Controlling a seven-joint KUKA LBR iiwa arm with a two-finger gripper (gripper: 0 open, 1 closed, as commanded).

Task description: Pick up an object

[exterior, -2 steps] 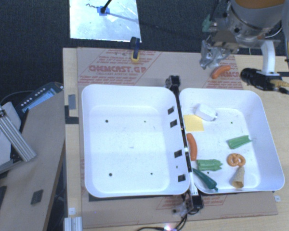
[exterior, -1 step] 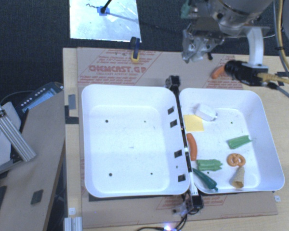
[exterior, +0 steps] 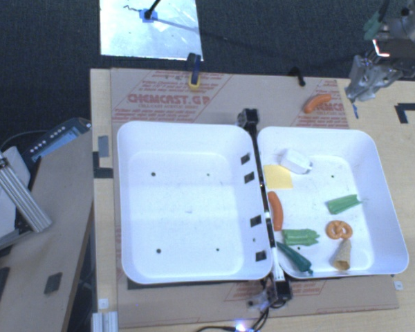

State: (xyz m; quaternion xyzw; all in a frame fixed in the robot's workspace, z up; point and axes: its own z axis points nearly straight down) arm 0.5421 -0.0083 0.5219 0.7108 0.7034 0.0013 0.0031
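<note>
Gripper [exterior: 365, 81]: high at the top right of the view, over the bench beyond the right bin's far right corner; whether its fingers are apart or together cannot be told.
Right bin [exterior: 384, 185]: landmark for the rest; it lies just beside the left bin, the two touching along a line of black clips.
Sausage on bench [exterior: 317, 103]: orange, outside the right bin, just past its far rim on the printed board, near the gripper and a little to its left.
White piece [exterior: 294, 161]: inside the right bin near its far left, well apart from the gripper.
Yellow slice [exterior: 277, 176]: just nearer than the white piece, by the bin's left wall.
Sausage in bin [exterior: 275, 210]: red-orange, lying along the left wall, nearer than the yellow slice.
Green bits: one [exterior: 343, 203] right of the bin's middle, one [exterior: 300, 236] at the near left, a darker one [exterior: 294, 257] touching the near left corner.
Pretzel [exterior: 339, 229]: toward the near right, just beside the cone.
Cone [exterior: 342, 254]: tan, near the bin's near rim.
Left bin [exterior: 135, 185]: left of the right bin.
</note>
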